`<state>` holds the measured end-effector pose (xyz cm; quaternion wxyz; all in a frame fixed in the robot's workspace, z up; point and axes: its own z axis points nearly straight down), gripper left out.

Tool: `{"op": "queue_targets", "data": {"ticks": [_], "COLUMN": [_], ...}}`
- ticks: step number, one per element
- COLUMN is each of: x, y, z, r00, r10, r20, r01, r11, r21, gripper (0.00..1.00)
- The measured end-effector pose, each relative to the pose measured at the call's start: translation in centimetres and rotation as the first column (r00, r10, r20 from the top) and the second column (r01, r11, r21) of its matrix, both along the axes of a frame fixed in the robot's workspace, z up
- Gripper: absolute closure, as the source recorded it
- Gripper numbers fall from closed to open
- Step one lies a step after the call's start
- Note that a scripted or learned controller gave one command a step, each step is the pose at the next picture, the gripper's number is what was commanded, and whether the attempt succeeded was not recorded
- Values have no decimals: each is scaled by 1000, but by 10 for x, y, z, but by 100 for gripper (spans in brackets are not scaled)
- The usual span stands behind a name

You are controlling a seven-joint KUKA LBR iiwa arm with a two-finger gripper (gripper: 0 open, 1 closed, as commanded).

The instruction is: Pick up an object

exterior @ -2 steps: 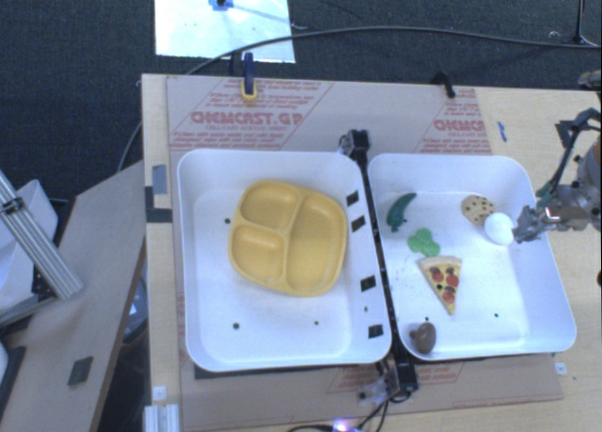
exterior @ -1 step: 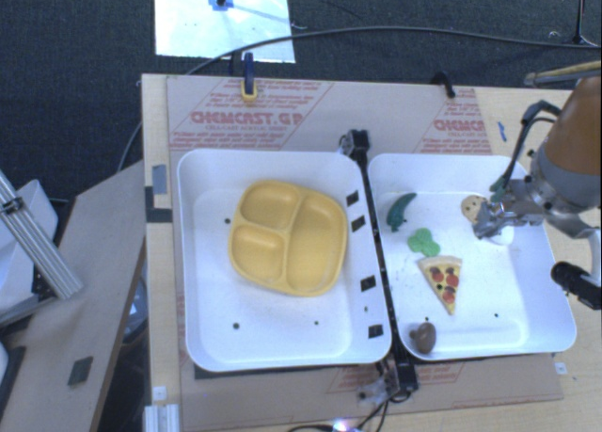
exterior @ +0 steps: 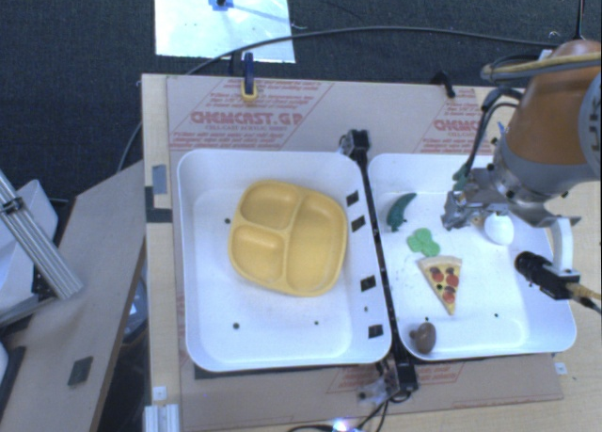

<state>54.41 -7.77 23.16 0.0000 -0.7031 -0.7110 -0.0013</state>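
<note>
Gripper [exterior: 461, 206] hangs low over the right bin [exterior: 555, 331] beside a white egg [exterior: 498, 229], seemingly lining up a pick, its opening unclear.

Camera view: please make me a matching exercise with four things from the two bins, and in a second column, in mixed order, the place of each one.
Things:
1. yellow divided plate
2. pizza slice toy
3. brown lump
4. white egg

Places:
A. near front edge of the right bin, by the divider
B. middle of the left bin
C. right bin, close under the claw
D. middle of the right bin, below the light green piece

Pairs: 1-B, 2-D, 3-A, 4-C
</note>
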Motion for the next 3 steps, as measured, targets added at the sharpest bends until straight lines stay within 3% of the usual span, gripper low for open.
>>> {"op": "queue_targets", "data": {"ticks": [2, 3], "x": [24, 33], "y": [106, 167], "z": [-22, -12], "r00": [1000, 1000], "r10": [-1, 0], "r20": [-2, 0], "r01": [1, 0], "r11": [1000, 1000], "r21": [0, 1], "gripper": [100, 100]}}
